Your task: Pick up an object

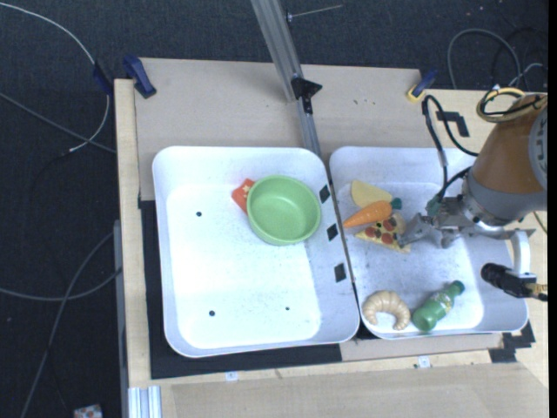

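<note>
- Grey metal tool [416, 231] sits low in the right bin [470, 168], its tip just beside the pizza slice [385, 232]; whether it is spread or pinching I cannot tell.
- Nothing looks lifted, so the pick seems not yet done.
- Pizza slice: flat, yellow, dotted, touching a smooth orange carrot [367, 215].
- Nearer the front: a ridged tan croissant [388, 308] and a glossy green bottle [437, 306].
- Left bin [218, 320]: a round, matte green bowl [282, 209].

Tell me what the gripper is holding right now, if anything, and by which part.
It cannot be told. The gripper sits low in the right bin, right beside the pizza slice and carrot, but the view shows nothing clearly between its fingers.
</note>
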`<state>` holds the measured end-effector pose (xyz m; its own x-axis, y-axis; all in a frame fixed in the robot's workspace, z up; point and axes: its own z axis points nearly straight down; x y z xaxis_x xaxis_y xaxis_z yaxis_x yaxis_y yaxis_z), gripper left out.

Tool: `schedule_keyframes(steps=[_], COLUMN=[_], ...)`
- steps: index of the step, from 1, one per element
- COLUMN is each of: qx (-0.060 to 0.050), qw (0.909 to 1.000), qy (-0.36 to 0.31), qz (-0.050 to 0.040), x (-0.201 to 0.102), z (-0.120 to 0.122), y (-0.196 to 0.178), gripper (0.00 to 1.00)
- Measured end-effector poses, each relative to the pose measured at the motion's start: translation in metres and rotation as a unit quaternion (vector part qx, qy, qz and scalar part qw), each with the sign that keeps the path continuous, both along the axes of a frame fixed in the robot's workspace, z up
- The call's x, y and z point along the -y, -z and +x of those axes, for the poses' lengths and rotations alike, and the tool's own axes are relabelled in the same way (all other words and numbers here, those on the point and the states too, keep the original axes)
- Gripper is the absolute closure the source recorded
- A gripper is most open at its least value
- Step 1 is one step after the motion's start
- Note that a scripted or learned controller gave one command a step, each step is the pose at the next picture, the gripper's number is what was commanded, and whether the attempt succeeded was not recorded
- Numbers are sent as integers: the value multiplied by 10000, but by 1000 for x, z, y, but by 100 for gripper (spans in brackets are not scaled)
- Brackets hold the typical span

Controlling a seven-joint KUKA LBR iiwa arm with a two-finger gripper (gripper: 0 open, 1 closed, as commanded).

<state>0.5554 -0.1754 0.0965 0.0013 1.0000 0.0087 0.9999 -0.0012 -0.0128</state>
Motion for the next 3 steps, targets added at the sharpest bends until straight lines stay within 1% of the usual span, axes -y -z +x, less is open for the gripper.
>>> schedule_keyframes(steps=[1, 2, 3], qx=[13, 96, 99], qw=[10000, 9999, 9999], qy=[-7, -10, -10], qz=[10, -44, -43], x=[-1, -3, -4], z=[1, -2, -10], y=[-12, -77, -131], gripper=[100, 100, 100])
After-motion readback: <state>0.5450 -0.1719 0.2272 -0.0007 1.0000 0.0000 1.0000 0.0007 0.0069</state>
